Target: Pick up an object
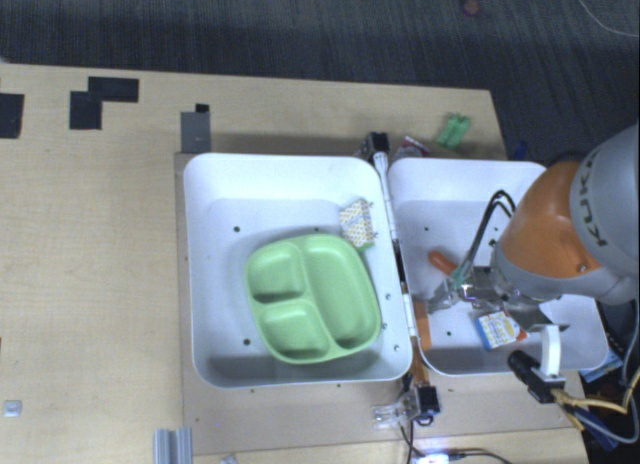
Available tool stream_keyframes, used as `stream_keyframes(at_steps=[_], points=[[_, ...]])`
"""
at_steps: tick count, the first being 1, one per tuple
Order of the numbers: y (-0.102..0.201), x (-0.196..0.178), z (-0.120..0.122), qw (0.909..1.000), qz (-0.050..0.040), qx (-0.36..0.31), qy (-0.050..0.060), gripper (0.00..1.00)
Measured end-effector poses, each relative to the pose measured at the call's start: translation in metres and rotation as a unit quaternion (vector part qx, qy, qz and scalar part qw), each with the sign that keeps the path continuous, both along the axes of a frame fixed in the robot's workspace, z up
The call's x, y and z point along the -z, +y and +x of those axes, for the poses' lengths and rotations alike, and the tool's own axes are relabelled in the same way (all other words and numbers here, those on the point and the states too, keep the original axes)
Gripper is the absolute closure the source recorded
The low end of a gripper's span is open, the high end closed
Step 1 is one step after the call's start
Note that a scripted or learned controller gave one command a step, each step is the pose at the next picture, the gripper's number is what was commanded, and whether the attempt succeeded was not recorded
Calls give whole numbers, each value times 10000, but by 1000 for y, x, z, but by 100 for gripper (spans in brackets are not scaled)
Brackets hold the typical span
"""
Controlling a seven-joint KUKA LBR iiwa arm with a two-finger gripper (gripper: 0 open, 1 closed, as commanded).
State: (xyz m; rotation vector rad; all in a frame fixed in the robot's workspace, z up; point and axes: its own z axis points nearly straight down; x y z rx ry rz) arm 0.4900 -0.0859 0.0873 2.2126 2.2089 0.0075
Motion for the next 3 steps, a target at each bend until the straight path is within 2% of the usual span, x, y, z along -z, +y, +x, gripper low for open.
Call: stream_keyframes(at_steps=[1,2,3], points=[[-2,0,0,10000,22,-15,7,0],[2,1,41,10000,30,-32,28,0],[3,-11,42,10000,28,-50,2,100]])
